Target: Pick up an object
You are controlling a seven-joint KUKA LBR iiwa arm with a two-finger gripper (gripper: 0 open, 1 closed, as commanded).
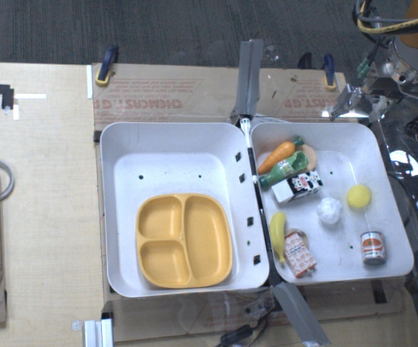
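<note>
Saw two white bins on the counter (43, 194), a yellow tray (184, 238) in the left bin (108, 194). Found the carrot (275, 156) in the right bin (382, 157), lying slantwise, tip lower left, greens upper right. Noted a green bottle (285, 170) touching it, then banana (278, 233), can (372, 248), yellow ball (359, 196). Spotted the tool (350, 101) past the far rim; could not tell its grip.

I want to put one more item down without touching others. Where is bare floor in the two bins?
In the left bin, the strip behind the yellow divided tray is bare. In the right bin, free floor lies behind the yellow ball, toward the far right corner. It is crowded around the carrot, green bottle and small carton.
</note>
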